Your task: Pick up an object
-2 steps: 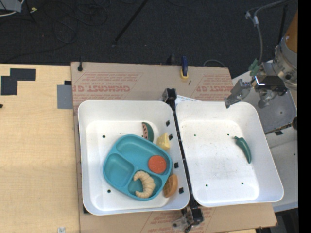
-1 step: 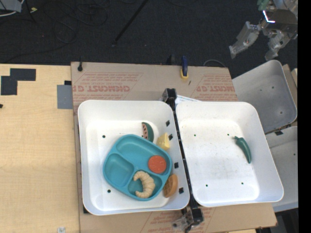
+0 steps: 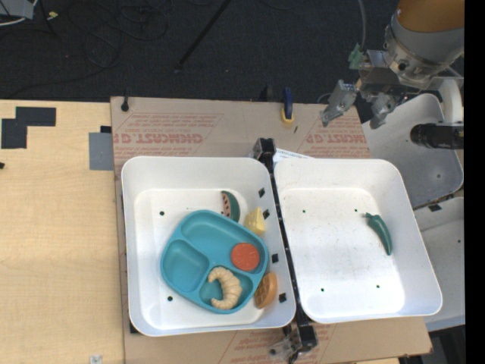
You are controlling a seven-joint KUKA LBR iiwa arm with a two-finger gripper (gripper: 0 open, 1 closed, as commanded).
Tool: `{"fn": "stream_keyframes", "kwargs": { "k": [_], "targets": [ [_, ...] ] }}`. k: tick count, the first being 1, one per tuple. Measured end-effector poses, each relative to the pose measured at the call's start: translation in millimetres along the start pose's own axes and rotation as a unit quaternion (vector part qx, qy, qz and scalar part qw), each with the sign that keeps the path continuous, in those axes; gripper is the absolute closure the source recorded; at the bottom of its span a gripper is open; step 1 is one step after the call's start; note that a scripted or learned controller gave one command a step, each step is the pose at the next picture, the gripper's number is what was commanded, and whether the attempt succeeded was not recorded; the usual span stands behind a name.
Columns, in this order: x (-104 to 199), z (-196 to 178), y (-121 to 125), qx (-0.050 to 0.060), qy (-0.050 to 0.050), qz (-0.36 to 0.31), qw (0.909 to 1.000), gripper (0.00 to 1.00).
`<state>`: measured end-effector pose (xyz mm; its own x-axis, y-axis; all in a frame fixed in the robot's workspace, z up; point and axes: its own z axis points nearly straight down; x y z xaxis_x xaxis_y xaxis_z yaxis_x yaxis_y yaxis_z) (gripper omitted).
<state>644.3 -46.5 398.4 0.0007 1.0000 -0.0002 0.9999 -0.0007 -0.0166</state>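
My arm reaches in high from the right, my gripper (image 3: 356, 106) hanging above the bench behind the right bin (image 3: 424, 279). Its fingers are spread, gripping nothing.

One fixed camera above the bench (image 3: 53, 226), looking down at a slant — far edge at top of frame, near edge at bottom. Mid distance: both bins fit whole, left bin (image 3: 140, 203) and right bin (image 3: 409, 226) side by side. Arm (image 3: 428, 21) enters from upper right — partly cropped.
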Motion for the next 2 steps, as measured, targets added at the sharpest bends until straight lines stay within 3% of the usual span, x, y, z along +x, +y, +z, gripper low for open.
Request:
{"fn": "stream_keyframes", "kwargs": {
  "k": [1, 2],
  "targets": [
    [-41, 79, -40, -0.002, 0.0, 0.002, 1.0, 0.0],
    [-62, 155, -65, -0.004, 0.001, 0.0, 1.0, 0.0]
  ]
}}
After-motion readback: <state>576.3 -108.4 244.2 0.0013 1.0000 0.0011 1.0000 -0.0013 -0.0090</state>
